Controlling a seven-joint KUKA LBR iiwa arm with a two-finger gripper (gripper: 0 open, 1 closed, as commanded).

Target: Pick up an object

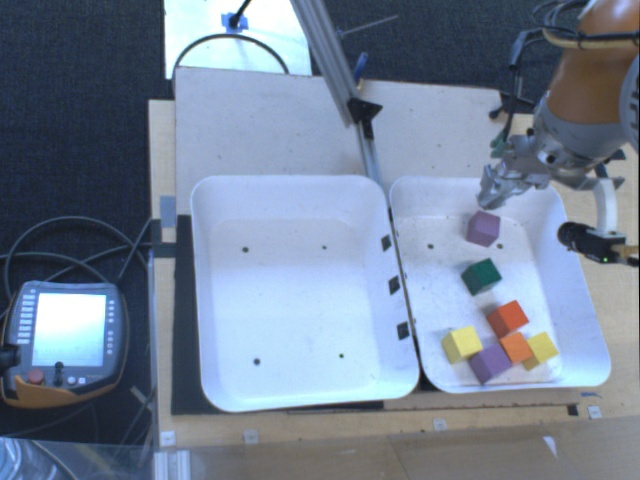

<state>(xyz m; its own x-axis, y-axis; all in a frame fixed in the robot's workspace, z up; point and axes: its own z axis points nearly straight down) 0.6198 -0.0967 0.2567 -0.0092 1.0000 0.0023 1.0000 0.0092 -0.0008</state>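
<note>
Right bin (585, 298) — purple cube (483, 229) just below gripper (497, 193)

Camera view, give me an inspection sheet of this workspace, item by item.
Surface: bench bearing left bin and right bin, side by side.
Job's things: in the right bin, purple cube, green cube, and a cluster of two orange, two yellow and one purple near the front.
Clutter: nothing seen.
Grippers: hand above the right bin's far edge, just beyond the purple cube; holds nothing visible.
Cables: black cables by the pendant.
Surroundings: teach pendant on dark carpet; metal pole.
</note>
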